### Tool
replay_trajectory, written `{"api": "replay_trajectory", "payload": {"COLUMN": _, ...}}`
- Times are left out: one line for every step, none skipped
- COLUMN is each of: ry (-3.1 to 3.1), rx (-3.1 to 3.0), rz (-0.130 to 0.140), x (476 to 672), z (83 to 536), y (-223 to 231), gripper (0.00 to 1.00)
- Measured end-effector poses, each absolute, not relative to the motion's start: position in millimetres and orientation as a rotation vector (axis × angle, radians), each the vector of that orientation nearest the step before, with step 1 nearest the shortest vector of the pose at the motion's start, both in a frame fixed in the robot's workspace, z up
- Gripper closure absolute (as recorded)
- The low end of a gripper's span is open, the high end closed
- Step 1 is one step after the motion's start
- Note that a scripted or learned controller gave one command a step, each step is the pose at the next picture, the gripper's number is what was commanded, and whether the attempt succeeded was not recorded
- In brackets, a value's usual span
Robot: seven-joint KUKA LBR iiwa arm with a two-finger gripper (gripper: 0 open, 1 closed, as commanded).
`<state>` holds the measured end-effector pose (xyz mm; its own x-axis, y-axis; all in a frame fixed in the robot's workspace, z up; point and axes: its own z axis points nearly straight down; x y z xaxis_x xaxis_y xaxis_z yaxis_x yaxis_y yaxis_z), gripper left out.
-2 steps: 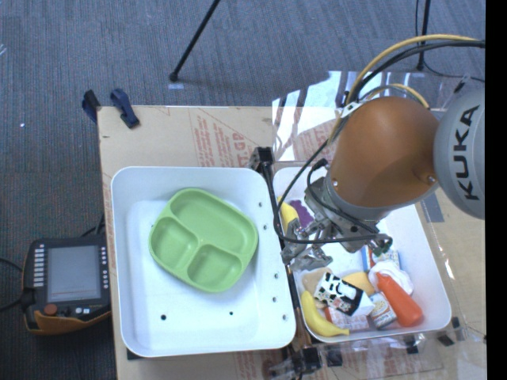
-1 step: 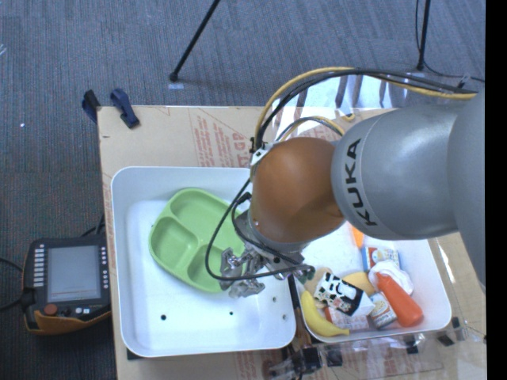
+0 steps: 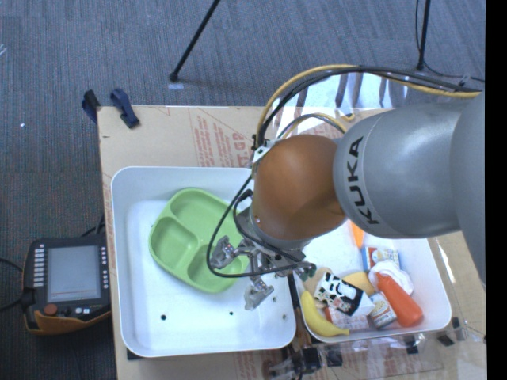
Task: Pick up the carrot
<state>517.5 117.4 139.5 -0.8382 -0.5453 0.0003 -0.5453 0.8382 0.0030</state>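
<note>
Carrot: orange, tapered, lying in the right bin at its right end, touching a white-and-red packet; well apart from the hand.
Hand: low over the left bin, near its right wall, just beside the green plate; whether its fingers are spread or closed, I cannot tell, metal parts overlap. Nothing visible between them.
Arm: grey body and orange band hang over the seam between the bins, hiding the upper part of the right bin.
Left bin: holds the green plate, three compartments, tilted toward the upper left; a few dark specks on the white floor.
Right bin: crowded. Carrot, banana along the front left, a black-and-white cow-patterned toy, a small can or jar, the packet.
Risk, wrong bin: hand sits over the left bin; a descent here would likely close on the plate rim or nothing.
Risk, clutter: carrot is hemmed by can and packet; fingers may well catch a neighbour or push the carrot aside.
Risk, slip: the tapered shape could squeeze out of a grip placed off centre.
Desk: brown board under both bins.
</note>
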Motion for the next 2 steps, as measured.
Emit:
{"api": "replay_trajectory", "payload": {"ry": -3.067, "rx": 0.724, "rz": 0.003, "x": 589.4, "z": 190.9, "y": 54.9, "gripper": 0.0}}
{"api": "replay_trajectory", "payload": {"ry": -2.996, "rx": 0.947, "rz": -0.003, "x": 563.7, "z": 187.4, "y": 27.1, "gripper": 0.0}}
